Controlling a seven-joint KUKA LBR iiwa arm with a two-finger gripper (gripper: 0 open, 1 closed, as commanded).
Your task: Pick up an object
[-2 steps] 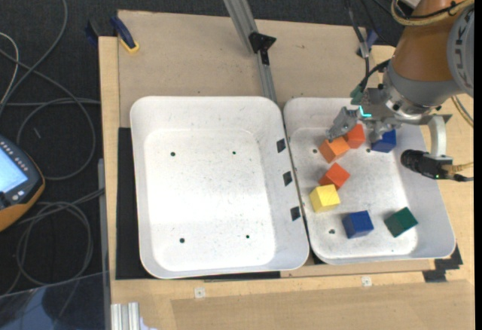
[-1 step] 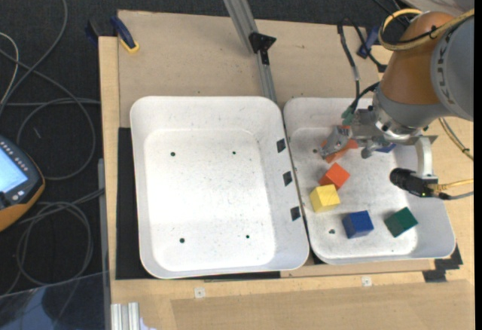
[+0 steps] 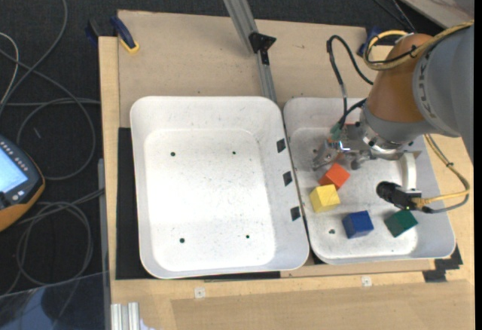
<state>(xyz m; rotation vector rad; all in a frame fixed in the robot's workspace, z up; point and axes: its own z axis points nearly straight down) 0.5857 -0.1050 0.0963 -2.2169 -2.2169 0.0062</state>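
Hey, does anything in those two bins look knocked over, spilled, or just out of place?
Nothing looks spilled or damaged. The orange block, yellow block, blue block and green block all lie loose in the right bin, each turned at its own angle. The gripper hangs just above the orange block.

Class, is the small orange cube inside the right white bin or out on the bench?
Inside: the orange cube rests on the right white bin floor beside a yellow cube.
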